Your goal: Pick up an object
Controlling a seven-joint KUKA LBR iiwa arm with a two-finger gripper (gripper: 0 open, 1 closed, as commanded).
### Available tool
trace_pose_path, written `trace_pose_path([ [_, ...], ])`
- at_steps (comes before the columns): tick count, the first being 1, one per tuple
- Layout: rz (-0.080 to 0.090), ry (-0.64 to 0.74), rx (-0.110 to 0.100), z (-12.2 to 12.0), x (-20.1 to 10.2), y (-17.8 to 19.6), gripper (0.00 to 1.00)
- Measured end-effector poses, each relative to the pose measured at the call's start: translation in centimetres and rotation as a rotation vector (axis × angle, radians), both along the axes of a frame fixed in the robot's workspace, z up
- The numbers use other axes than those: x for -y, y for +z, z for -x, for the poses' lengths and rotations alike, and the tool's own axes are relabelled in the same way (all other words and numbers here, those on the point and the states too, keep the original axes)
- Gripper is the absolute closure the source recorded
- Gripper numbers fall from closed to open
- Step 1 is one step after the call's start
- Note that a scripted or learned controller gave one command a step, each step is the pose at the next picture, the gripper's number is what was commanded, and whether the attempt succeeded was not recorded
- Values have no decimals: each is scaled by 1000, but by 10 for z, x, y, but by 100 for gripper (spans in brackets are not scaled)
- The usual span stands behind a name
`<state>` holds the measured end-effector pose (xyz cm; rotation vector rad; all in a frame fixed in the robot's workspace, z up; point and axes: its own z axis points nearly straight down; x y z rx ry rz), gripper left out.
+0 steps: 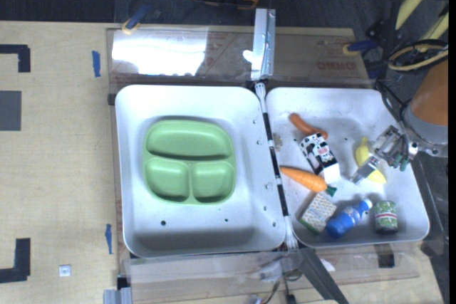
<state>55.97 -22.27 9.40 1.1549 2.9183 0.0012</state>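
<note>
Carrot (304, 179) lies near the middle of the right bin (335, 100), and you can use it as the reference for everything else. Its long axis runs from upper left to lower right, with the thick end at the lower right beside a small green leafy cap and the thin tip pointing toward the divider between the bins.

Just above the carrot you see a black-and-white cow-print carton (318, 154), tilted, its lower end close to the carrot's thick end. Further above sits a short orange-red sausage-shaped piece (305, 124). Below the carrot lies a checkered packet (318, 211), and to its lower right a blue bottle (348, 218) and a green can (385, 216). A yellow object (368, 159) lies to the carrot's right.

Left of the carrot, across the divider, the left bin (135, 110) holds a green sectioned tray (189, 159).

The arm enters from the right, well to the right of the carrot, its orange band (432, 97) above the wrist. The tool (375, 159) hangs over the yellow object; you cannot tell whether it is open or closed, or whether it grips anything.

Both bins rest on the table (50, 153).
</note>
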Motion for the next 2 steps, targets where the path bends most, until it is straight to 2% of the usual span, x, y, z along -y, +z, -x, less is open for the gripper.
trace_pose_path([
  [1, 2, 66, 4, -15, 1, -8, 0],
  [2, 3, 63, 11, -17, 2, 4, 100],
])
